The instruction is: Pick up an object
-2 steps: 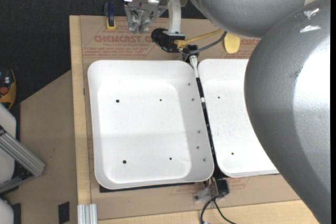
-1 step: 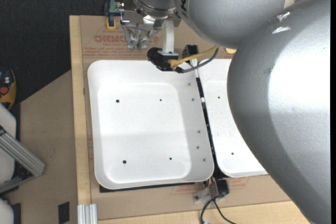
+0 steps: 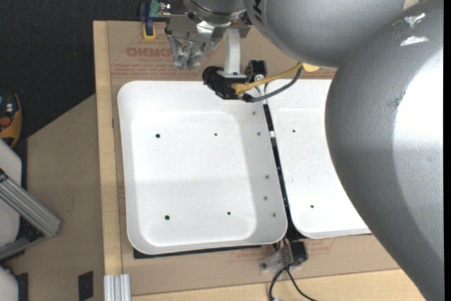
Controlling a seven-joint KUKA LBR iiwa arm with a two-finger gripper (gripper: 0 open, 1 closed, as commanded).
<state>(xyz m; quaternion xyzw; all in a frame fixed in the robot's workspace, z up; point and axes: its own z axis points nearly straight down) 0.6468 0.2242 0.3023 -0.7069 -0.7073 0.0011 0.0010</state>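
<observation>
My gripper (image 3: 187, 58) hangs high over the bench's far edge, just beyond the back rim of the left bin (image 3: 127, 151). Its metal fingers (image 3: 182, 53) taper down to meet at the tips, and I see nothing between them. The left bin's white floor shows a few small dark dots. The grey arm (image 3: 366, 81) covers much of the right bin (image 3: 310, 173), so that bin's right part is hidden.
A black cable with a connector (image 3: 232, 84) hangs from the wrist over the back rims where the bins meet. A small blue and yellow fitting (image 3: 149, 16) sits at the bench's far-left corner. Metal rails (image 3: 28, 211) lie off the bench at left.
</observation>
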